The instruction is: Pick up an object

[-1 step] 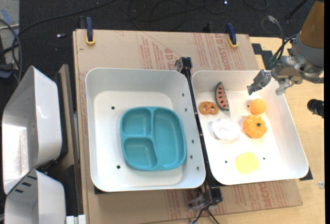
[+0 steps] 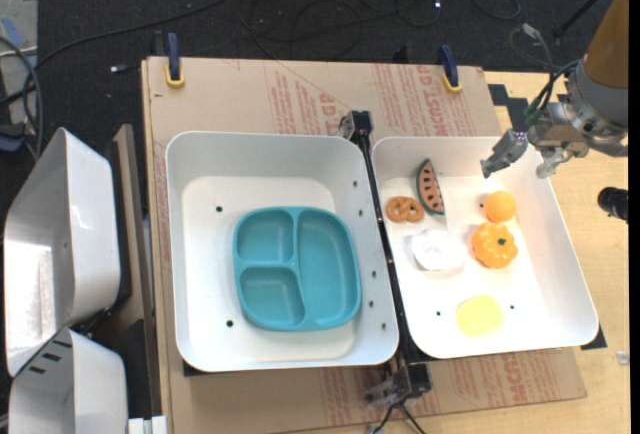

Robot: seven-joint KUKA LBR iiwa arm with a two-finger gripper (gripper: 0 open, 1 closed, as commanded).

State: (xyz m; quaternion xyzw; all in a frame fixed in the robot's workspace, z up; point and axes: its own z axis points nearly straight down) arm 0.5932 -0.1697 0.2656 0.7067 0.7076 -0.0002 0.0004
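- Left shallow white bin: holds a teal three-compartment plastic tray.
- Right shallow white bin: holds an orange toy pepper, small orange ball, watermelon slice, pretzel.
- Two-finger gripper: above far rim, fingers spread, pinching nothing.

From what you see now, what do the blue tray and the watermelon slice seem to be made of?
The blue tray looks like moulded plastic, matte: one even colour, rounded compartments. The watermelon slice is probably a plastic or rubber toy, going by its painted-looking seeds and rind, but it is too small to be sure.
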